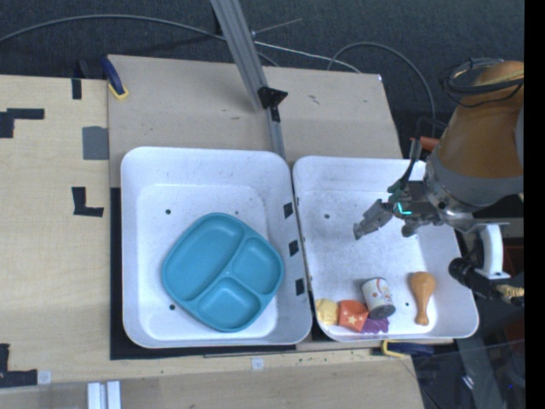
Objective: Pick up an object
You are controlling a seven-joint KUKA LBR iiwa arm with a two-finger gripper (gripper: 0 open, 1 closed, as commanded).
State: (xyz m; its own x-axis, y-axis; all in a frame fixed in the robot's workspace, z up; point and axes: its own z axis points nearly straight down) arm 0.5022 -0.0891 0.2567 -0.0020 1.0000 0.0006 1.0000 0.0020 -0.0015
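A grey KUKA arm with an orange band reaches in from the right over the right bin (341, 177), one of two shallow white bins on a pale wooden desk (51, 228). Its gripper (368, 225) hangs above the bare middle of that bin, empty; whether the fingers are released or clenched cannot be told from this slanted view.

The candidates for pickup lie crowded along the bin's near wall, well apart from the gripper: a small can (377, 296) on its side, a chicken drumstick toy (421, 295) just to its right, a red-orange block (353, 314) touching a yellow piece (327, 312) in the corner, and a sliver of something purple (375, 324) below the can. The left bin (136, 177) holds a blue divided plate (223, 271).

The step in hand appears to be the approach, with the task barely begun. The drumstick looks the cleanest target, standing slightly clear of the cluster; a good try would centre over its narrow shaft, turn the fingers across it, and descend straight. The can may roll, and the bin wall leaves little room near the corner pieces.
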